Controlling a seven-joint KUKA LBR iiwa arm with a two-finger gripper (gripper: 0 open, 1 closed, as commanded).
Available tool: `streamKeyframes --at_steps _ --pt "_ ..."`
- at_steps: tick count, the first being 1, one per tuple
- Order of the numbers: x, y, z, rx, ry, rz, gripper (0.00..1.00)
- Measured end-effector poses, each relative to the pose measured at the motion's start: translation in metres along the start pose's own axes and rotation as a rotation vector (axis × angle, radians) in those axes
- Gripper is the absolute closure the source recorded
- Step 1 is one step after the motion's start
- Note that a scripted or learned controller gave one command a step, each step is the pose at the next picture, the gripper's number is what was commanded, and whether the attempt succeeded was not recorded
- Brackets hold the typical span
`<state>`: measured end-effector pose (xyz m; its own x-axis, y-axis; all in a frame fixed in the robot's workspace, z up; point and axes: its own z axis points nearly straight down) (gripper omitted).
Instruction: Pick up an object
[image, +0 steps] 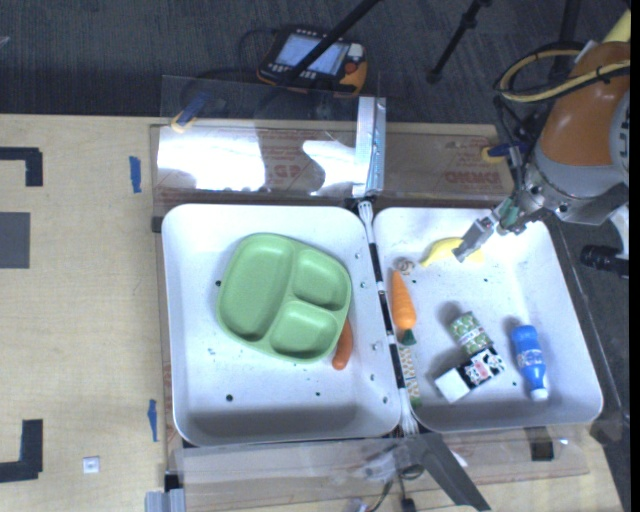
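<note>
The bench top (80, 300) is light wood with black corner marks and blue tape strips; a clear plastic sheet (265, 150) lies behind the bins, and beyond it, on dark floor, sits a handheld control pendant (310, 58). Two white bins stand side by side. The left bin (190, 390) holds one green divided plate (285, 295) and one orange carrot (343, 345), partly tucked under the plate's right edge. The right bin (575, 345) holds five items: one carrot (402, 302) against its left wall, one yellow banana-like piece (440, 250) near its back wall, one small green patterned can (467, 330) at centre, one black-and-white carton (468, 375) just in front of the can, and one blue bottle (530, 360) to the can's right. The gripper (470, 243) hangs over the right bin's back area, its tip at the yellow piece's right end; whether the fingers are apart or together cannot be told, nor whether they touch the piece. The arm's orange band (580, 115) is cut off at the frame's right.
</note>
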<state>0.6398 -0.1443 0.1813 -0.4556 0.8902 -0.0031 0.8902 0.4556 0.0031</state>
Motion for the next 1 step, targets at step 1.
streamKeyframes --at_steps 1 --pt "0.0315 -0.1318 0.0921 -0.004 -0.003 0.000 0.00"
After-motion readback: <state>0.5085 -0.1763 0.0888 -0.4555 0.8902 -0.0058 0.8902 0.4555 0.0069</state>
